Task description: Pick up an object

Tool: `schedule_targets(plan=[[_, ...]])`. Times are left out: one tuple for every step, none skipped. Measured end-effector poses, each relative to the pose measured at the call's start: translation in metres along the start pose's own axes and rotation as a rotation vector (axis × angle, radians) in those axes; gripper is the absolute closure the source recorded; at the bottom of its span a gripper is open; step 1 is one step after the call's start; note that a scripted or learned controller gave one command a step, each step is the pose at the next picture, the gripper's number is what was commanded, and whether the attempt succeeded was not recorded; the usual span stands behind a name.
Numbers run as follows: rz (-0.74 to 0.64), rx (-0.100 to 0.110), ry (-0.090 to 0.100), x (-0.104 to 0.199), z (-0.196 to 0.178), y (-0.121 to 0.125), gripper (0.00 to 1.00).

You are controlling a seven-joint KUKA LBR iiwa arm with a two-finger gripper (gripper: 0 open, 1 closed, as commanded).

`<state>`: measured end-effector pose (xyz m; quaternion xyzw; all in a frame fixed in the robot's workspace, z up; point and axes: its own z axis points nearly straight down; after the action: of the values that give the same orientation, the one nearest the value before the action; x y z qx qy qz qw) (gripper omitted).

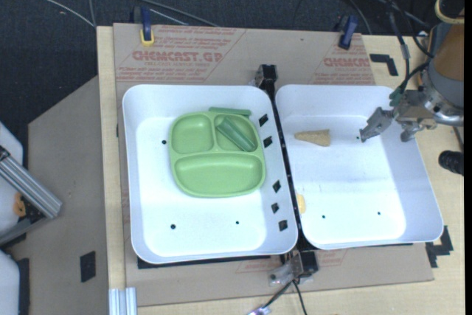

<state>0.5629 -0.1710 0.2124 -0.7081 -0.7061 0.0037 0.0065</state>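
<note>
Tan wedge (313, 137) lies in right bin (413, 229), toward its far-left corner, long axis roughly along the far edge. Tool (385, 130) hangs near the bin's far-right corner, fingers spread, holding nothing. Wedge sits to its left.

Pincer (386, 127) open above right bin (413, 221), near tan wedge (313, 137); green divided plate (217, 156) in left bin (147, 225).

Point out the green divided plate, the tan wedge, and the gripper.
green divided plate (215, 175), camera view, floor of its large compartment.
tan wedge (313, 137), camera view, middle of its top face.
gripper (385, 130), camera view, midway between fingertips.
</note>
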Motion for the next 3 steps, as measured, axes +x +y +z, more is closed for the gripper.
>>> schedule_targets(plan=[[-0.003, -0.013, -0.003, 0.000, -0.007, 0.003, 0.00], [-0.003, -0.007, -0.001, 0.004, 0.056, 0.005, 0.00], [-0.003, -0.006, 0.000, 0.007, 0.117, -0.002, 0.00]])
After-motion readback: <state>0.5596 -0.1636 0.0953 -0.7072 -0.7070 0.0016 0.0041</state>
